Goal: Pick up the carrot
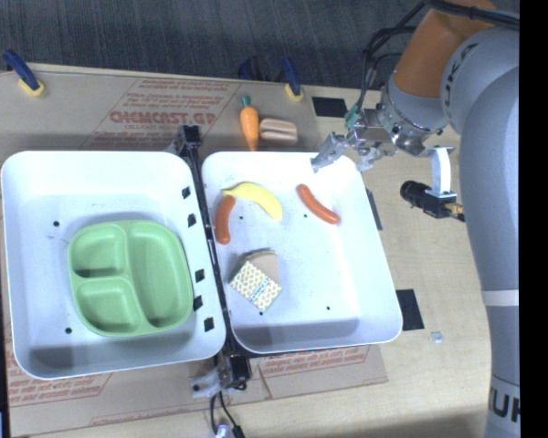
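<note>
Lying outside the bins on the cardboard, the carrot (248, 125) sits at 12 o'clock of the right bin (374, 290), touching a small hot dog bun (278, 131). The gripper (333, 153) hovers over that bin's 1 o'clock corner, carrot well off toward its 10 o'clock; I cannot tell how its jaws stand

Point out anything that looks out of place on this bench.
The carrot lies outside both bins, on the cardboard behind the right bin, next to a hot dog bun. The other food sits inside that bin. The gripper hovers at the bin's far right corner.
</note>
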Robot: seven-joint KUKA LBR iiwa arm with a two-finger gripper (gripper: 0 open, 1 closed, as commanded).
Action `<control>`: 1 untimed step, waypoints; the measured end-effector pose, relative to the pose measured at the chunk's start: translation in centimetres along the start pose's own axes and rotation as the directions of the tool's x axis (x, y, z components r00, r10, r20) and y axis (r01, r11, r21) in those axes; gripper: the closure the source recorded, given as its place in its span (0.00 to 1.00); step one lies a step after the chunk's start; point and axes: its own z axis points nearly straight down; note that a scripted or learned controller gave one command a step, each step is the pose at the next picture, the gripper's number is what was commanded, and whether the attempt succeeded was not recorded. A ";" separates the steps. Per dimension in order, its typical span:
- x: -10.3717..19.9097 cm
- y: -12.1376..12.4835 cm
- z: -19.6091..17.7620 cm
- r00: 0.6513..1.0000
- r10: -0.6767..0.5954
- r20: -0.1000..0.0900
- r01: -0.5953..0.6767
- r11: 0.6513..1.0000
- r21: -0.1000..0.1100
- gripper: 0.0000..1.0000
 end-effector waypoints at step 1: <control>3.8 0.6 13.2 0.938 0.347 -0.002 -0.347 0.938 0.004 0.00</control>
